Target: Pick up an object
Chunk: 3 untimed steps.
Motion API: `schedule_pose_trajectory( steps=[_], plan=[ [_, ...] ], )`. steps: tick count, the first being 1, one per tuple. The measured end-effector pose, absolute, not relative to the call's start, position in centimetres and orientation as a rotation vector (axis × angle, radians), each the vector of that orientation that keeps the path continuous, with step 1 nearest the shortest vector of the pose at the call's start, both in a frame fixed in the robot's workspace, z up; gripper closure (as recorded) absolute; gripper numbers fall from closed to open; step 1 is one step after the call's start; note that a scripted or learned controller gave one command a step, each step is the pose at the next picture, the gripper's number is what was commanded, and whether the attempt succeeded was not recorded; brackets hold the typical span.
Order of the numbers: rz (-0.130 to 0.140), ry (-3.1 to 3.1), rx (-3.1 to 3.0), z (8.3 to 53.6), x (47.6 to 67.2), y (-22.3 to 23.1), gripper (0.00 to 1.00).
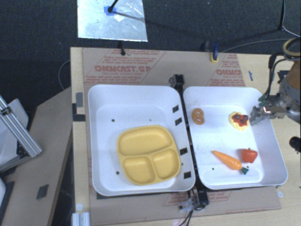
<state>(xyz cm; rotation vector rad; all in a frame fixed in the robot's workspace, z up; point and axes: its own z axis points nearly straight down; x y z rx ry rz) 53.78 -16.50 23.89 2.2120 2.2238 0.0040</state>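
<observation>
The right bin (pixel 263 140) holds a pretzel (pixel 198 116) at its left, a small yellow pastry with red topping (pixel 239 120), an orange carrot (pixel 227 160) and a red pepper (pixel 249 155). My gripper (pixel 257 115) hangs at the bin's right rim, just right of the pastry, with the arm coming in from the right edge. Nothing shows between the gripper's tips.
The left bin (pixel 101 126) holds a yellow three-compartment tray (pixel 148 153). Black clips run along the divider (pixel 184 135) between the bins. A silver sheet (pixel 111 13) lies on the dark floor behind the bench. Cables trail at the upper right.
</observation>
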Motion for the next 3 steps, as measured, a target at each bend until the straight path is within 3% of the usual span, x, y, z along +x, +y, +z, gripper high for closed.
schedule_pose_trajectory(
  steps=[3],
  plan=[
    [0.004, 2.231, 2.210, 23.0, 58.4, -2.0, 1.00]
  ],
)
